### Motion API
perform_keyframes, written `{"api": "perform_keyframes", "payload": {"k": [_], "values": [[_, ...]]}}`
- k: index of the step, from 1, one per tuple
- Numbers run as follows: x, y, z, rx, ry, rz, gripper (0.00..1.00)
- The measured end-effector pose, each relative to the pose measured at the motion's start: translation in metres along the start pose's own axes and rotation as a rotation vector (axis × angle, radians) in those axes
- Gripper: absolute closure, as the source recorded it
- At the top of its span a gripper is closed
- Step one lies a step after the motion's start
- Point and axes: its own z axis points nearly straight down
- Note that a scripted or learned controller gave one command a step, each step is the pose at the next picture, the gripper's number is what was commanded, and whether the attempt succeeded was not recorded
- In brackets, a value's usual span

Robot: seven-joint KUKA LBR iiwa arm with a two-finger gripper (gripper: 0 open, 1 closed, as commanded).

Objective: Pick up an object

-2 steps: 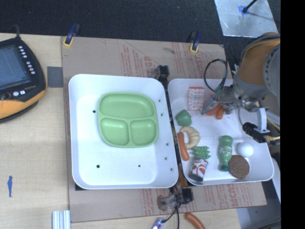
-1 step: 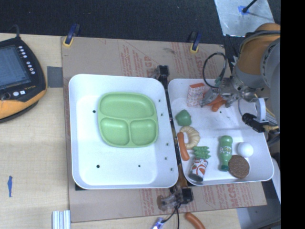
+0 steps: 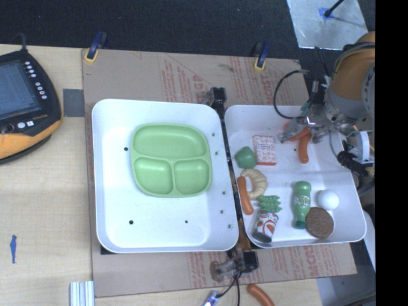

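Left bin (image 3: 108, 171) — green tray (image 3: 171, 159); right bin (image 3: 344, 234) (toy food (image 3: 290, 187))

The gripper (image 3: 305, 134) sits over the right bin's (image 3: 341, 234) far right corner with an orange sausage-shaped toy (image 3: 303, 146) between its fingers. Along that bin's near edge lie a white ball (image 3: 329, 200), a brown cookie (image 3: 319, 222) and a green bottle (image 3: 301, 203). A green divided plate (image 3: 171, 159) lies in the left bin (image 3: 115, 228).
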Motion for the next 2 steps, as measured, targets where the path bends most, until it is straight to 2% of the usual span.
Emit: {"api": "perform_keyframes", "payload": {"k": [1, 2], "values": [[-0.002, -0.003, -0.012, 0.019, 0.001, -0.005, 1.00], [0.013, -0.024, -0.077, -0.007, -0.001, 0.001, 1.00]]}}
